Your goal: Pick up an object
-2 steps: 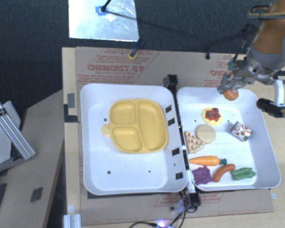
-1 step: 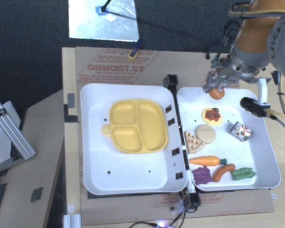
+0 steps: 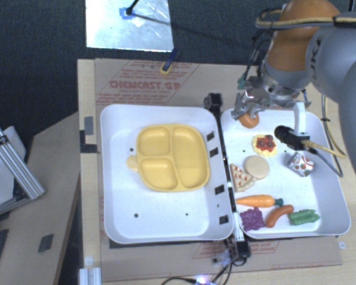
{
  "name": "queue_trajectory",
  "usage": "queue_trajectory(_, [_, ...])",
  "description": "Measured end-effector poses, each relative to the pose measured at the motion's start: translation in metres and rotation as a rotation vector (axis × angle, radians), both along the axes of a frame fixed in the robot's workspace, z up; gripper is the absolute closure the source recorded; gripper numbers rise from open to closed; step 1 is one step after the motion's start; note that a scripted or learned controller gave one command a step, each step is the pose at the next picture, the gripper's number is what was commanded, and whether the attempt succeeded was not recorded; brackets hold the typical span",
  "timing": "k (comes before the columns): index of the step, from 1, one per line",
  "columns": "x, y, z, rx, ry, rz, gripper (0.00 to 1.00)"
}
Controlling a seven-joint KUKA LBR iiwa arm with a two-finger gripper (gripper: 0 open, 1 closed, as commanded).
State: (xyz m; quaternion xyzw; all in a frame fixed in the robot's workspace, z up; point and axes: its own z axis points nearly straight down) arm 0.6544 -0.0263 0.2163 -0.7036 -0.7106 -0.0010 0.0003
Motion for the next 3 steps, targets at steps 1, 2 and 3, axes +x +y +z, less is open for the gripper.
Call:
queue_trajectory(1, [0.003, 0.008, -0.001, -0.002, -0.001, -0.003, 1.0])
queue_trajectory(2, [-0.003, 0.008, 0.001, -0.001, 0.0, -0.008, 1.0])
queue_trajectory(3, [-0.002, 0.016, 0.013, -0.001, -0.002, -0.004, 1.0])
